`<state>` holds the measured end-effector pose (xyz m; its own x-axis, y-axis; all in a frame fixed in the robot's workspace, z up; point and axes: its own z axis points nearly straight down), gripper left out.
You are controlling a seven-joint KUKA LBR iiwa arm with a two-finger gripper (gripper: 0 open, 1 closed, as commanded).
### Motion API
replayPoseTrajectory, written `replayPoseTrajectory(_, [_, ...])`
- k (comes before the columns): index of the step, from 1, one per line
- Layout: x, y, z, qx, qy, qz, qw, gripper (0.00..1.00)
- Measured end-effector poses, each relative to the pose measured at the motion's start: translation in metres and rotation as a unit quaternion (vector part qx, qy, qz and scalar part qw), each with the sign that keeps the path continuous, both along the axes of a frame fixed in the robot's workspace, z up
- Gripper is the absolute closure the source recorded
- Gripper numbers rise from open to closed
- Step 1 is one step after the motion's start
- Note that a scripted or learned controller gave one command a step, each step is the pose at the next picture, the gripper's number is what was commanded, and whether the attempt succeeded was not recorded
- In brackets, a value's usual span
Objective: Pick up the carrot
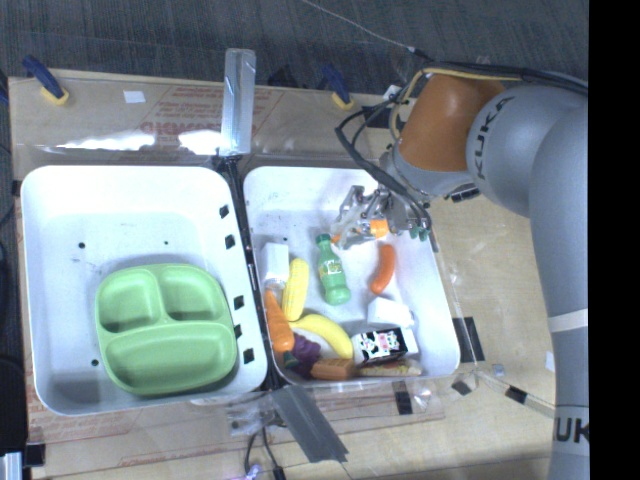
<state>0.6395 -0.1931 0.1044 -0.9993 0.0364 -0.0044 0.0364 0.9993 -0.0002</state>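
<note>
Orange and tapered, the carrot [277, 324] lies flat on the floor of the right bin [440, 298], hard against that bin's left wall and just beside the yellow banana [322, 332], whose curve runs along its right side. A second yellow piece [296, 286] stands just above the banana, and a purple item [306, 349] sits touching the carrot's lower end. Nothing has lifted the carrot; it rests among the other toys, so the pick itself is not yet done.

Measured from the carrot, the gripper [366, 218] hangs well up and to the right, over the upper middle of the right bin, past the green bottle [332, 270]. Something small and orange shows at its tip, but whether that is a held object or part of the tool is too blurred to say, and whether the tool is open or closed cannot be told from this view. An orange sausage-shaped toy [382, 268] lies right of the bottle, nearer the gripper than the carrot is, and could be mistaken for the target.

As a judgement, the task stands at its approach stage: what remains is to travel down-left across the bin to the carrot, descend beside the wall, close and lift. The wall and the crowding banana leave little room there.
</note>
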Motion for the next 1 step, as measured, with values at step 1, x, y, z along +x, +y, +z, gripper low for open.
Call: replayPoseTrajectory(1, [0.0000, 0.0000, -0.0001, -0.0002, 0.000, 0.000, 1.0000, 0.00])
